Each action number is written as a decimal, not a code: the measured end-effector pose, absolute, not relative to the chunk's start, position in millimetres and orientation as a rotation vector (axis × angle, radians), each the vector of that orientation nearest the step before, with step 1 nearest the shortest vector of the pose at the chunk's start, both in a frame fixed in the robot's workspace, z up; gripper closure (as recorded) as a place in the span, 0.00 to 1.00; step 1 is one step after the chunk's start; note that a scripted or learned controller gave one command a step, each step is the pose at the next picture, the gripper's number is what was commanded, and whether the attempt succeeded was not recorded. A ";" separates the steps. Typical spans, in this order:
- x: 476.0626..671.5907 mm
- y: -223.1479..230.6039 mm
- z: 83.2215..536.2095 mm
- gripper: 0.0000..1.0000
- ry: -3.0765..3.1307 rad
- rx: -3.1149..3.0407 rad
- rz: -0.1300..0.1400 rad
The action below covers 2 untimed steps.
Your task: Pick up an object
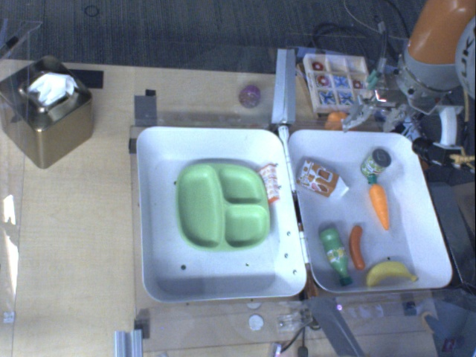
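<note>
Hovering arm: the grey arm [439,43] with its orange band hangs over the back edge of the right bin [435,229]; its claw [364,114] sits among cables there, and I cannot tell its state.
Right bin contents: a carrot [380,205], a small jar with a dark lid [375,165], a white snack carton with orange print [320,179], a green bottle [335,254], a red-orange sausage-shaped piece [358,246] and a banana [390,273] at the front; none is between the claw's parts.
Left bin: a green divided tray [222,204] lies in the left bin [160,259], with a small red-and-white wrapper [270,182] touching its right edge.
Table: pale wood table [74,236]; a brass-coloured box holding white tissue [46,114] stands at the far left, a purple ball [250,95] behind the left bin, and a picture card with coloured squares [335,80] behind the right bin.
Room: dark carpeted floor [186,13] beyond the table.
Writing: print on the carton and wrapper is too small to read.
</note>
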<state>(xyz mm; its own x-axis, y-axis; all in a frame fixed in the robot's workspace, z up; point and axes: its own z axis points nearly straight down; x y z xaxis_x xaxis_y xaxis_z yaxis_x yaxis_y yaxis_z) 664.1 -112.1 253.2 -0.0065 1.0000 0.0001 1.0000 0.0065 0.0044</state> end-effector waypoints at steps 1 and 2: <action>616.4 -167.1 127.9 0.00 2.360 2.065 0.006; 589.4 -199.5 89.1 0.00 2.378 2.038 0.008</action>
